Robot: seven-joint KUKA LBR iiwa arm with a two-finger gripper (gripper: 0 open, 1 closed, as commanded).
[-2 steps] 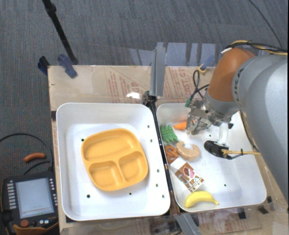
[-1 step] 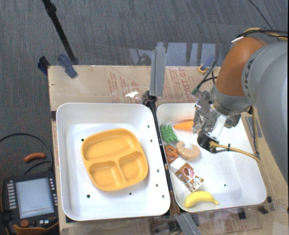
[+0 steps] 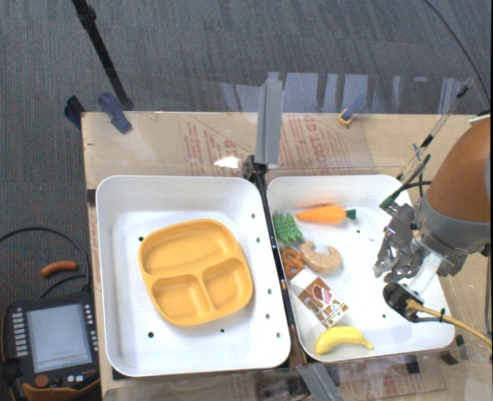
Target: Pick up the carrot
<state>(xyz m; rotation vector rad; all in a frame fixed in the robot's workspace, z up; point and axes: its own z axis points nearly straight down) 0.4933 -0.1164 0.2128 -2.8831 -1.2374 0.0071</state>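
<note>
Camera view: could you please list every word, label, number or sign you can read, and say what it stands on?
Nothing can be read for certain.
Red printed lettering on the brown cardboard sheet behind the bins: too blurred.
Label on the small brown-and-white packet: too small.
Screen of the grey handheld pendant: no legible text.

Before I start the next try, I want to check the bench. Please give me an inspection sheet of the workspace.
Surface: two white bins; left bin, right bin.
Job's things: carrot lies in the right bin, far side, untouched.
Clutter: yellow tray in the left bin; banana, snack packet, pretzel and green toy in the right bin.
Grippers: gripper over the right bin's right side, apart from the carrot.
Cables: yellow cable beside the gripper.
Surroundings: teach pendant on the floor.
</note>
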